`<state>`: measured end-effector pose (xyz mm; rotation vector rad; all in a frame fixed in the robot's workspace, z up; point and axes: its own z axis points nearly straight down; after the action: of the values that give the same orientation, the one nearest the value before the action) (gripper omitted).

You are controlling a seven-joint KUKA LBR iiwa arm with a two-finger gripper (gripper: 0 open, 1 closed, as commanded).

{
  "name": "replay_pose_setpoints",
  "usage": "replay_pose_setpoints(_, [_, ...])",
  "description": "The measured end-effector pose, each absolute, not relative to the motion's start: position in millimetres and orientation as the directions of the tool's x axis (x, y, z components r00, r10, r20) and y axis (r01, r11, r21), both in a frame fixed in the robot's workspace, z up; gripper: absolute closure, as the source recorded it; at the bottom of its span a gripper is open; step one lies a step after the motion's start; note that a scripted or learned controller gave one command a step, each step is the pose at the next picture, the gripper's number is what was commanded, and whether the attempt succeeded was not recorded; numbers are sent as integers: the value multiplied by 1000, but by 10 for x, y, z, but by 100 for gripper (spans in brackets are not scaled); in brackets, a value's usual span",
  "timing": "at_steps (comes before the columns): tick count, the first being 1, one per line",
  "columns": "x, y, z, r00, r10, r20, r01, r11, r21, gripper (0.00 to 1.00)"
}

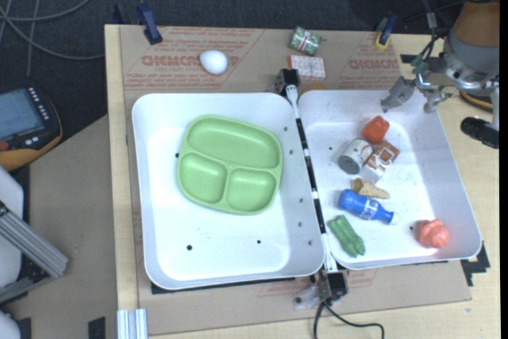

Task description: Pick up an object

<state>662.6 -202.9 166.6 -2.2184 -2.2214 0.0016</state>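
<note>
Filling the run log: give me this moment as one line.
arm: above right bin's far right corner | gripper: open, holding nothing | right bin: blue bottle, can, other items | left bin: green tray

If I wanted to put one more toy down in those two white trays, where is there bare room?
The left tray has bare floor in front of the green plate, toward its near rim. In the right tray, there is open floor between the blue bottle and the pink toy. Its middle is crowded: red toy, can, bottle, green toy.

grey arm (468,52), orange band, metallic hand (417,94).
</note>
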Motion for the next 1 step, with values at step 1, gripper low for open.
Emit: replay_pose_setpoints(1, [6660, -1796, 839, -1, 1000, 1, 1000, 1, -2, 0])
